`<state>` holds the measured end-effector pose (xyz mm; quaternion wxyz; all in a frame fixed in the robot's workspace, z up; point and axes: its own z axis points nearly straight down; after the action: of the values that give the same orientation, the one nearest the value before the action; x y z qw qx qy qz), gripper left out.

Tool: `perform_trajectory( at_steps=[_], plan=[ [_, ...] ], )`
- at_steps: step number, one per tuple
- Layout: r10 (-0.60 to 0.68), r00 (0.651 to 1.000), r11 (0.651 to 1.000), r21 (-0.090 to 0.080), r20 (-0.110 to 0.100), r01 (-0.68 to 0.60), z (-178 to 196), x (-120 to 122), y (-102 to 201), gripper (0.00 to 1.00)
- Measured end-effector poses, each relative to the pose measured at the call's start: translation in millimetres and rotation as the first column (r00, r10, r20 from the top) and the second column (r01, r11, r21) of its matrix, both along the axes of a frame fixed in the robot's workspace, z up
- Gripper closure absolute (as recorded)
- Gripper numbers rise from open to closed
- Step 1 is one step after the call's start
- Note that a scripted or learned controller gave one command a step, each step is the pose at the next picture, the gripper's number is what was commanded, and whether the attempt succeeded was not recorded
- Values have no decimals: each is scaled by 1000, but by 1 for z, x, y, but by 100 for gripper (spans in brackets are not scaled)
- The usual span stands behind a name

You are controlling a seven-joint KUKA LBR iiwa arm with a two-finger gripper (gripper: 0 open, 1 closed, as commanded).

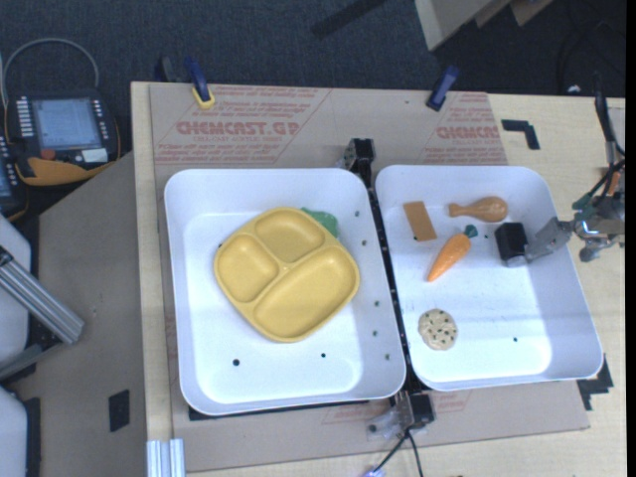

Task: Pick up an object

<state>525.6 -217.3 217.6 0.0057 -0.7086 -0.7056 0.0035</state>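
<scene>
Orange carrot (449, 254) lies apart from the jaws.

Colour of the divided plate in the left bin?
The divided plate is plain yellow, seen clearly in the camera view.

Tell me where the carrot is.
In the camera view, the carrot lies in the right bin, between the brown rectangle above it and the cookie below.

plate (288, 286): yellow plastic, smooth, slightly glossy
bins (199, 366): white plastic, smooth
worktop (145, 266): pale wood, matt
carrot (449, 254): smooth plastic
cookie (437, 329): rough, speckled
</scene>
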Motion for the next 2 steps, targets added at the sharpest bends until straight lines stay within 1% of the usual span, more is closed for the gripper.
perform_trajectory(
  at_steps=[1,2],
  plan=[
    [4,1000,1000,-4,13,-4,7,3,1,0],
    [4,1000,1000,-1,7,-4,-36,1,2,0]
  ],
)
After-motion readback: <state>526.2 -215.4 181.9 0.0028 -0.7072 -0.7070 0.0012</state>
